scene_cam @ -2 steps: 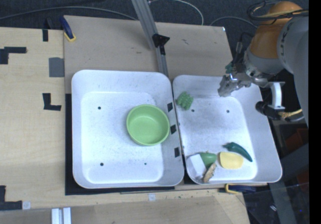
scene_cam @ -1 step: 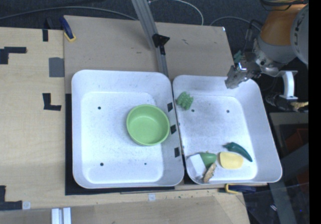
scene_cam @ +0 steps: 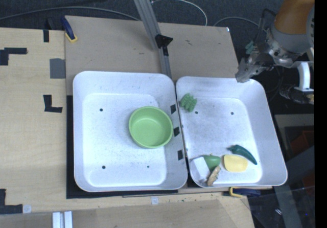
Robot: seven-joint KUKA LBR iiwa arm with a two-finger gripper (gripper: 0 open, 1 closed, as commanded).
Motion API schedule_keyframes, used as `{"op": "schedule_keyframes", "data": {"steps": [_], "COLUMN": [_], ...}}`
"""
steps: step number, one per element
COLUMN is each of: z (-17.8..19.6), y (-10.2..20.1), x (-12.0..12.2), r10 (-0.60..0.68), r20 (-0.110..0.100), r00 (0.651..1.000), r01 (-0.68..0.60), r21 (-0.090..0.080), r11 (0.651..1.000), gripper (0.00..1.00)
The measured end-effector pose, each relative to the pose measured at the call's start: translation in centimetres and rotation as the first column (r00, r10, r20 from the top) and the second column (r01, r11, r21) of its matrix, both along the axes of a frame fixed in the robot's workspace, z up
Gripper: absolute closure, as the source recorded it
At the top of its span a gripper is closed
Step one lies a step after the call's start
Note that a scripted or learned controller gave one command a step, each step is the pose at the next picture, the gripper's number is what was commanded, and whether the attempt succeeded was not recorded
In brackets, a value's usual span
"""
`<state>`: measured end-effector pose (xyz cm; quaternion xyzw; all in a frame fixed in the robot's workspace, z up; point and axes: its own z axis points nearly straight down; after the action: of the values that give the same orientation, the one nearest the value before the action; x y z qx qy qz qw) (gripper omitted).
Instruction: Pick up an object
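My gripper (scene_cam: 247, 72) hangs over the far right corner of the right bin (scene_cam: 265, 114), with nothing seen between its fingers. In that bin a small green knobbly piece (scene_cam: 188, 101) lies near the left wall. At the near edge sit a yellow rounded object (scene_cam: 235, 163), a dark green pepper-like object (scene_cam: 243, 153), a green-and-white object (scene_cam: 211, 161) and a tan stick-like piece (scene_cam: 213, 175). A light green bowl (scene_cam: 150, 127) rests in the left bin (scene_cam: 92, 94).
A grey metal pole (scene_cam: 145, 9) slants from the top down to the divide between the bins. Cables (scene_cam: 189, 4) trail across the dark floor behind the bench. A blue-and-yellow clamp (scene_cam: 68, 28) sits at the bench's far left corner.
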<state>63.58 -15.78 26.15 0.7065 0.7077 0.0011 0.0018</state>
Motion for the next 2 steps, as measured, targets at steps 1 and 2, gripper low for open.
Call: {"op": "schedule_keyframes", "data": {"steps": [1,2], "z": [-0.5,-2.0], "y": [5.8,11.3], "x": [-0.8,-2.5], "r10": [0.004,0.005], "r20": [-0.006,-0.007], "r00": [1.0,1.0], "r01": [-0.004,-0.005], "r21": [0.002,0.003], "r11": [1.0,1.0], "gripper": [1.0,1.0]}}
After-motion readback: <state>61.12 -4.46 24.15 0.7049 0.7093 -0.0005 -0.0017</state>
